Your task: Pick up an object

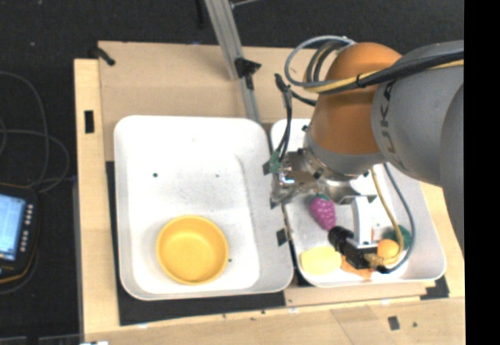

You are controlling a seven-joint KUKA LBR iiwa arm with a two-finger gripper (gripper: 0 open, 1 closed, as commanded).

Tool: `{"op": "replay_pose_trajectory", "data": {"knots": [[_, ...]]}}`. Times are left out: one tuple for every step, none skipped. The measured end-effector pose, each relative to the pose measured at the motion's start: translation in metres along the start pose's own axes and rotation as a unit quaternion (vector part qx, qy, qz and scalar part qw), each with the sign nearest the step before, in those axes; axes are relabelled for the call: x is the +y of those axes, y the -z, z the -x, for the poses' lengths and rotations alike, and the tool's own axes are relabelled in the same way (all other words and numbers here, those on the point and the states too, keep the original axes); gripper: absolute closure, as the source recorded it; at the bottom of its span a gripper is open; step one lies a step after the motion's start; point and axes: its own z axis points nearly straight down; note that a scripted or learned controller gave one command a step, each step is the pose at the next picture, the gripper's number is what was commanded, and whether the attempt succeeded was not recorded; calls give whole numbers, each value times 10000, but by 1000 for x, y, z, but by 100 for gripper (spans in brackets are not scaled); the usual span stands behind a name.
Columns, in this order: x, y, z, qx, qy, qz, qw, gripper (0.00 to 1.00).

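Over the right bin, low and close to its left wall: the hand, under the grey arm with its orange band. Cannot tell whether spread or pressed together, tucked as it is beneath the wrist. Shows nothing pinched from this angle, so reads as no grasp yet.

Just beside the hand, toward the bin's middle: magenta toy, knobbly, perhaps a bunch of grapes, lying on the bin floor. Looks the likeliest target. Nearer the front wall: pale yellow piece, flat and rounded. To its right, a small orange piece, too small to name. Across in the left bin, well apart from the hand: yellow bowl, upright, near the front wall.

On progress: hand placed down among the things, pick itself not done. Left to do, judging from this alone: close on one thing and lift it clear of the bin.

On writing: dark lettering on the grey arm, reading as "KU" before the curve hides the rest, probably the maker's name. Far left, off the desk: teach pendant with a lit screen, too small to read. No labels legible on toys or bins.
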Motion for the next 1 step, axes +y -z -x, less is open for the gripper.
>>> {"op": "replay_pose_trajectory", "data": {"knots": [[-3, -5, -43, -5, -8, -19, 10000, 100]]}}
